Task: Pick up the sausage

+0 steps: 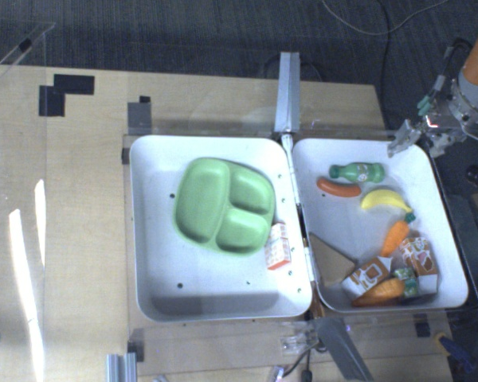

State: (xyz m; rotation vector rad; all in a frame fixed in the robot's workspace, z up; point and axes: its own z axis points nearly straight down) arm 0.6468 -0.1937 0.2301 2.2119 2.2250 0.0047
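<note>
- Sausage (338,187) lies in the right bin (448,237), upper left, just below the green bottle (357,171).
- Gripper (410,136) sits at the bin's top right rim, well apart from the sausage; whether it is open I cannot tell.

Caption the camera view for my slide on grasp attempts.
Gripper at the right bin's far corner; sausage lies beside green bottle.

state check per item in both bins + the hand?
sausage: lying flat in right bin, not grasped
green bottle: on its side, just behind the sausage
banana: lying flat
green tray: in left bin, compartments up
small can: on its side beside the tray
hand: over the right bin's far rim, holding nothing visible
</note>
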